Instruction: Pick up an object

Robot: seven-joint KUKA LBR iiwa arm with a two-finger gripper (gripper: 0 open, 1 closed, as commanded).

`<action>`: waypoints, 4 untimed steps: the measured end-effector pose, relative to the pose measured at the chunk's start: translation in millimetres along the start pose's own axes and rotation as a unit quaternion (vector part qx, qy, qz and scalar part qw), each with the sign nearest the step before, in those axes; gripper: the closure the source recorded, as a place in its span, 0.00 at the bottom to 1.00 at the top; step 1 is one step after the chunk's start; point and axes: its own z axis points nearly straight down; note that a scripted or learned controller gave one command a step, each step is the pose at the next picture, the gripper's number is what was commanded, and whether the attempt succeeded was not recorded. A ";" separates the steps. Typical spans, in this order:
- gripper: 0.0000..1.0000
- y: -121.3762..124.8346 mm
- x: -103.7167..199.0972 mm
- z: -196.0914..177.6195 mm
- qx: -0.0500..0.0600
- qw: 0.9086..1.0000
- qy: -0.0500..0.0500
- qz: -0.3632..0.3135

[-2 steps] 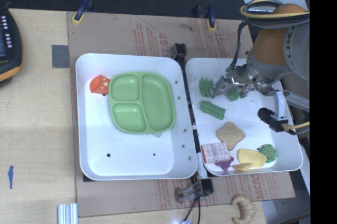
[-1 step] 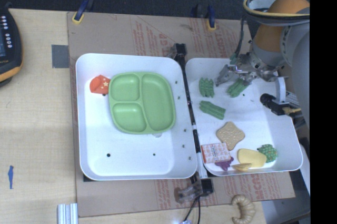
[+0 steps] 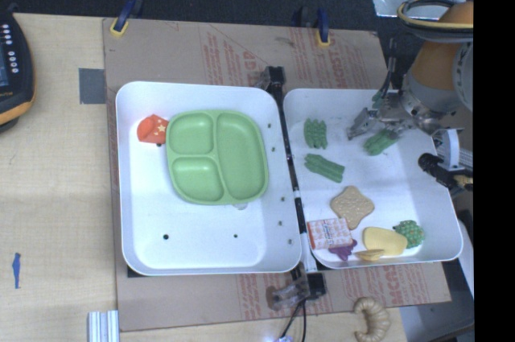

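Observation:
My gripper [image 3: 380, 125] hangs low over the far right part of the right bin [image 3: 438, 203], its fingers spread open. A small green vegetable piece [image 3: 378, 143] lies on the bin floor just in front of and below the fingertips, and nothing is clamped between them. Further left in that bin are a green pod [image 3: 315, 133] and a longer green pod [image 3: 324, 167]. Toward the near side lie a tan cracker [image 3: 352, 205], a pink-and-white box [image 3: 330, 233], a purple scrap [image 3: 342, 251], a yellow piece [image 3: 383, 241] and a broccoli floret [image 3: 409, 232].
The left bin [image 3: 145, 228] holds a green divided plate [image 3: 217, 155] and a red toy [image 3: 151, 129] at its far left. The bins meet at a rim [image 3: 288, 171]. A black pendant [image 3: 12, 67] sits on the bench's left edge, and a tan curled object [image 3: 372, 319] lies in front.

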 end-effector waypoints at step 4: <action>0.00 19.4 32.4 2.7 0.003 1.000 0.000 -0.002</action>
